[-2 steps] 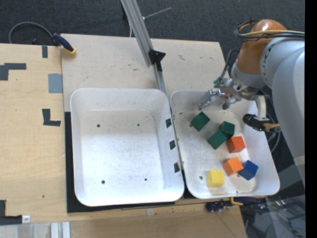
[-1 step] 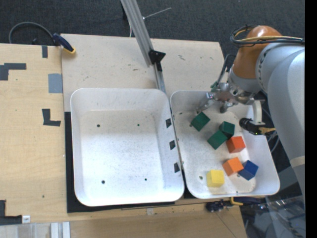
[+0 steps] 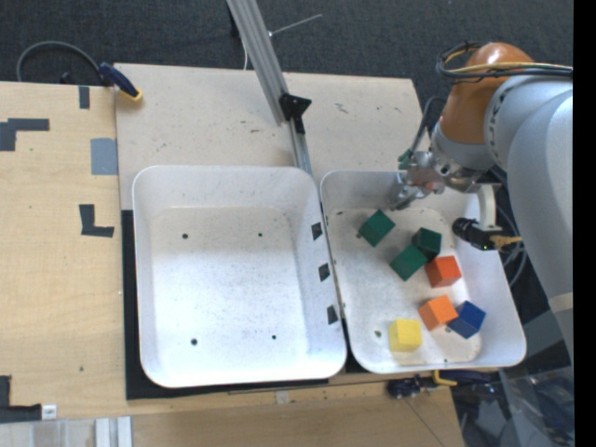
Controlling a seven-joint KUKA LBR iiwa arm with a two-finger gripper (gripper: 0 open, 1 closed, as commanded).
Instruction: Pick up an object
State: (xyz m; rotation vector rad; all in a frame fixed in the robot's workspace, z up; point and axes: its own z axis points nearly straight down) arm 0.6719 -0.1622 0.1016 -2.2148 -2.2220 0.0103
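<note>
Contents: three green blocks point(image 3: 376, 227), two orange blocks point(image 3: 443, 270), one blue block point(image 3: 468, 318), one yellow block point(image 3: 405, 334), two white bins point(image 3: 154, 194).

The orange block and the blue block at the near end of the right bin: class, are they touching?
Touching. The camera view shows the orange block and the blue block meeting along one side, with no white bin floor between them.

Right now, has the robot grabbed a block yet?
Not yet. The gripper hangs at the far edge of the right bin, near the green block, with nothing seen in it. All seven blocks lie in that bin. Grabbing and lifting one is still left.
</note>
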